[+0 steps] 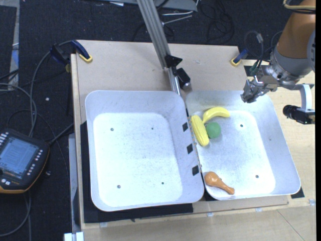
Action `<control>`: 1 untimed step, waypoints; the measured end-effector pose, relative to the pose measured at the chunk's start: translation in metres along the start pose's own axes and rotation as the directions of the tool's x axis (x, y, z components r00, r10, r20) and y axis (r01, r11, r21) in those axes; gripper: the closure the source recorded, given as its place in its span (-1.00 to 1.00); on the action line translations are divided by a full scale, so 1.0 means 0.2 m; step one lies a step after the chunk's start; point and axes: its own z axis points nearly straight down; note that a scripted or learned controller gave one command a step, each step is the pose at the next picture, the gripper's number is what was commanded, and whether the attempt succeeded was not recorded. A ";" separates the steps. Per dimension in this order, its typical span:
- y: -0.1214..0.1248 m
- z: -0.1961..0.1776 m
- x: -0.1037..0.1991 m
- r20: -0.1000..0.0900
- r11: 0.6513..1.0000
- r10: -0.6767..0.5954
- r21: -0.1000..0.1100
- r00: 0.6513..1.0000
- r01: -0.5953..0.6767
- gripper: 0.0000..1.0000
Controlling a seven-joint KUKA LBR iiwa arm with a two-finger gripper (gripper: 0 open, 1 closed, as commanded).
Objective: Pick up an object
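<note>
My gripper hangs over the right bin's far rim, carrying nothing I can see. The banana lies near (touching corn); I should descend centred, straddling its curve.

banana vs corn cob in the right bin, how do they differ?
The banana is curved and smooth plain yellow; the corn cob is straight, with a paler, ridged look. The banana lies across the bin, farther from the camera; the corn cob runs lengthwise along the bin's left wall, nearer the camera. Both are yellow, lie flat in the right bin, and flank the green ball.
</note>
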 end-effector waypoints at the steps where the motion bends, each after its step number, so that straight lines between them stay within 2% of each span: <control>1: 0.00 -0.11 0.00 -0.001 1.000 0.000 0.002 1.000 0.000 1.00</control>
